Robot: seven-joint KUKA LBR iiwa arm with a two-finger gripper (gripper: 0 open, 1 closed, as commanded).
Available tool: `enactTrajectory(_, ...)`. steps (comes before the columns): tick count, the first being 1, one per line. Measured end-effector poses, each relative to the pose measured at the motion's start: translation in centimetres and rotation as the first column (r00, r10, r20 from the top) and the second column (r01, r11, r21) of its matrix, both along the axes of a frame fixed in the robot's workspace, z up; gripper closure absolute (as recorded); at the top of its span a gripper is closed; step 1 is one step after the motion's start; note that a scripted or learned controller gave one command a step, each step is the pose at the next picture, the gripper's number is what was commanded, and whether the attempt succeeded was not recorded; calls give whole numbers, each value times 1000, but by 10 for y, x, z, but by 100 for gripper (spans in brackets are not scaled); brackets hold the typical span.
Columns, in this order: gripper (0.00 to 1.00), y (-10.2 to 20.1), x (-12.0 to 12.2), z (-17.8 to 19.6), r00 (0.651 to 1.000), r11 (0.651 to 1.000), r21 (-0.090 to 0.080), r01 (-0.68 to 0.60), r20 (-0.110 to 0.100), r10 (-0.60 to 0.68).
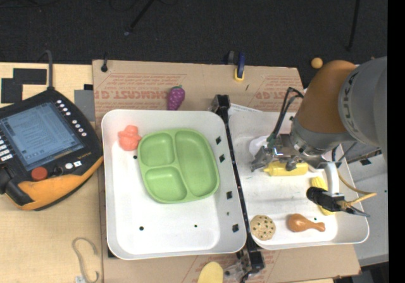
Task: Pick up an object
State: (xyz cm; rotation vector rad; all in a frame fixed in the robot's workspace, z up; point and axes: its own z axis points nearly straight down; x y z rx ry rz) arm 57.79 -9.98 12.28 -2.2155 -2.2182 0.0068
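gripper (273,160) is down in the right bin (354,237) right by a yellow block (288,168), can't tell if the jaws are open or closed tbh

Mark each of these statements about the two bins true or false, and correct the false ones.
1. The green divided plate lies in the left bin. True.
2. The cookie lies in the left bin. False: it lies in the right bin, near its front edge.
3. The claw is over the right bin. True.
4. The pink toy sits inside the green plate. False: it sits beside the plate, in the bin's back left corner.
5. The chicken drumstick lies to the right of the cookie. True.
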Motion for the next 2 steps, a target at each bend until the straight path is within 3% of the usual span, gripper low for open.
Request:
enactTrajectory(1, 0, 0, 6, -12, 1000, 1000, -2, 2, 24, -2)
enactTrajectory(2, 100, -3, 4, -4, 1000, 1000, -4, 9, 20, -9)
